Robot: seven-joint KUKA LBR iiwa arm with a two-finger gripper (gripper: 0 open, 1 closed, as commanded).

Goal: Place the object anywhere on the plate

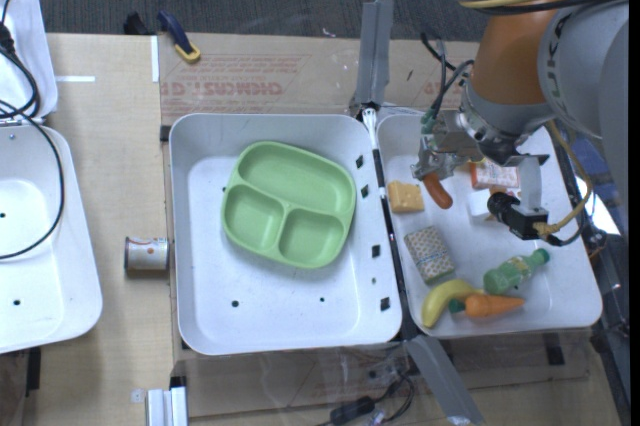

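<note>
Green plate (289, 205) lies in the left bin (200, 244), three compartments, nothing on it. You find the pincer (437, 166) over the far part of the right bin (575, 299), well to the right of the plate and just across the wall between the bins. Right under its tip sits a small red-orange sausage (437, 192), which looks like the thing in hand, though you cannot tell whether the pincer is touching it, or whether it is wide or narrow; the wrist hides that.

Judge the sausage as a light plastic toy: stiff, smooth, rounded, so likely to roll or squirt out of a pinch. Take it across the middle of its short width, not by the ends.

Beside it, nearer the plate, lies a yellow sponge-like block (405, 198), close enough to be nudged. Farther from the plate lie a speckled block (431, 252), a banana (444, 300), a carrot (490, 306), a green bottle (514, 271) and a white packet (495, 177).
</note>
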